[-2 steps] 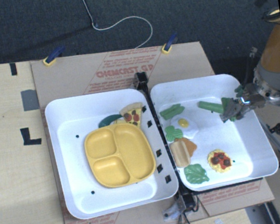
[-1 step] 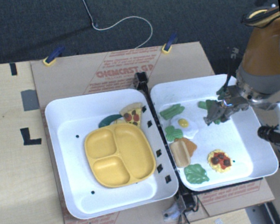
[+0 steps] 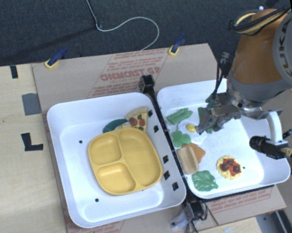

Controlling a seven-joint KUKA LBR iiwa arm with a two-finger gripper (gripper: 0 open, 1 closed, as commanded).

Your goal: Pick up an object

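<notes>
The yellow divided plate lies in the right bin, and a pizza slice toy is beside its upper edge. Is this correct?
Not quite. The camera view shows the yellow divided plate in the left bin, not the right one. The rest is correct: the pizza slice toy lies beside its upper edge.

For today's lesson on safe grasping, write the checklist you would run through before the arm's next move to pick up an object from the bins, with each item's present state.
1. Gripper is over the right white bin: ok.
2. A target lies close by: small yellow piece just beside the gripper: ok.
3. Fingers open wide enough: cannot tell.
4. Neighbours leave room: green leaf-shaped pieces crowd the yellow piece: not ok.
5. Anything already held: cannot tell.
6. Other options lie apart: round yellow piece with red topping sits in open space: ok.
</notes>
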